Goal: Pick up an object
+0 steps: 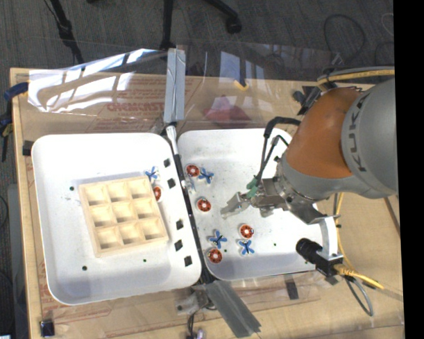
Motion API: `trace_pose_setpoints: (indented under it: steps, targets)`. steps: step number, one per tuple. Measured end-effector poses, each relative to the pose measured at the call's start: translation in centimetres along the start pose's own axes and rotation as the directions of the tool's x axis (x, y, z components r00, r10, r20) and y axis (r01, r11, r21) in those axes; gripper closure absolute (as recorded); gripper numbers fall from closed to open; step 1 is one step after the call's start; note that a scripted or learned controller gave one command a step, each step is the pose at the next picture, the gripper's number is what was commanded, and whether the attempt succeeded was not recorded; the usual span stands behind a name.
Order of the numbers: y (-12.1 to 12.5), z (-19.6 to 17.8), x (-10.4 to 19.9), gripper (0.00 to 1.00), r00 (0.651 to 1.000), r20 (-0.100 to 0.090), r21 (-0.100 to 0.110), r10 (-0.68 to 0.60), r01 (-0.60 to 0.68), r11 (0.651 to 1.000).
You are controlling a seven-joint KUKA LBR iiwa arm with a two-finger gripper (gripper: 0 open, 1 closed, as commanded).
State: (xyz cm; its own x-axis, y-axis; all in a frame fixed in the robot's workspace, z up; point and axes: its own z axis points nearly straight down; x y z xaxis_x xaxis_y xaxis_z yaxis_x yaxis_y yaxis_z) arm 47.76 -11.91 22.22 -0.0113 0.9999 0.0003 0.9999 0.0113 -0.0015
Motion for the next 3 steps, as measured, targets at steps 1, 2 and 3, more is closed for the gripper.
trace_pose_setpoints:
  steps: [1, 2, 3]
  targets:
    - [-0.2, 10.9, -3.6, 0.00, 0.999, -0.002, 0.004, -0.052, 0.052, 0.999]
    - [1.6, 12.8, -4.1, 0.00, 1.000, 0.001, -0.004, -0.025, 0.025, 1.000]
    - [1.7, 11.8, -4.1, 1.00, 1.000, 0.001, -0.004, -0.029, 0.029, 1.000]
